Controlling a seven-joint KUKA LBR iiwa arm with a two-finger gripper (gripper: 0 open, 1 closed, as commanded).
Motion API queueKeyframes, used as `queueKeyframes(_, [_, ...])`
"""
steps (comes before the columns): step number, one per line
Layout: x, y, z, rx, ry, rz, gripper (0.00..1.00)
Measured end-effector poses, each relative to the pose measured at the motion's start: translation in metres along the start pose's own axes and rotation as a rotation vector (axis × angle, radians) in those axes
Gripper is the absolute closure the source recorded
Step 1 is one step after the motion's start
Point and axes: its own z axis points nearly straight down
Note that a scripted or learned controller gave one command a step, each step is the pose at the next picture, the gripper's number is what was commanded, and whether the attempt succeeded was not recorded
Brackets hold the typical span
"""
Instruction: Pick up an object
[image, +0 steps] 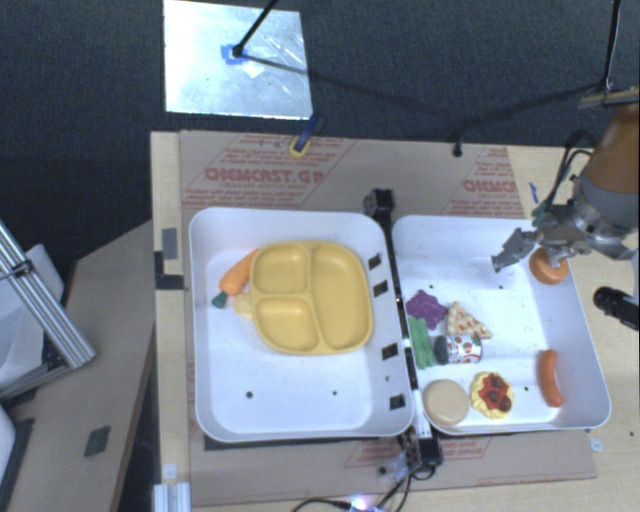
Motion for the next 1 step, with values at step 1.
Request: queueKeyframes(1, [0.0001, 0.0026, -0.0062, -0.011, -0.002, -0.002, 0.0])
